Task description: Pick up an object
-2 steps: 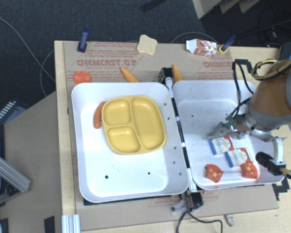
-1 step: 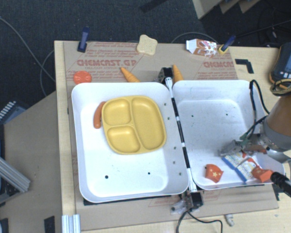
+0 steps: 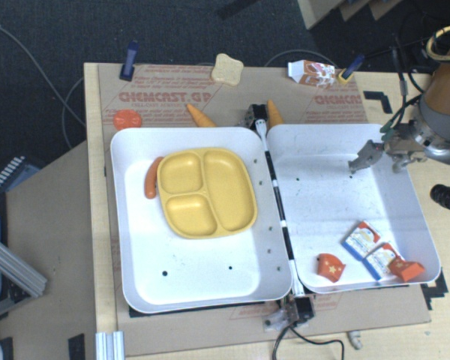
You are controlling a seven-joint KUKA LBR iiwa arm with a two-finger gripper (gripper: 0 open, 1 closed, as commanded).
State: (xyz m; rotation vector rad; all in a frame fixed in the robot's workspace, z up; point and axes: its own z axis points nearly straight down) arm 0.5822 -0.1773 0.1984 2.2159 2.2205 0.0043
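Three candidates lie in my right bin's [image 3: 405,201] near corner: red piece [image 3: 330,266], two packets [image 3: 371,250]. My gripper [image 3: 381,154] hovers well apart, at the far rim, fingers spread wide, holding nothing, presumably staging an approach.

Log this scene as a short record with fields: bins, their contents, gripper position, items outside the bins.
left bin: yellow divided plate, its three compartments bare; red-orange sausage beside the plate's left edge
right bin: red strawberry-like toy, two blue-and-white packets, small orange piece, all near the front right corner
gripper: over the right bin's back right part, nothing seen between its fingers
behind the bins: bread slice, carrot, orange disc, crumpled carton
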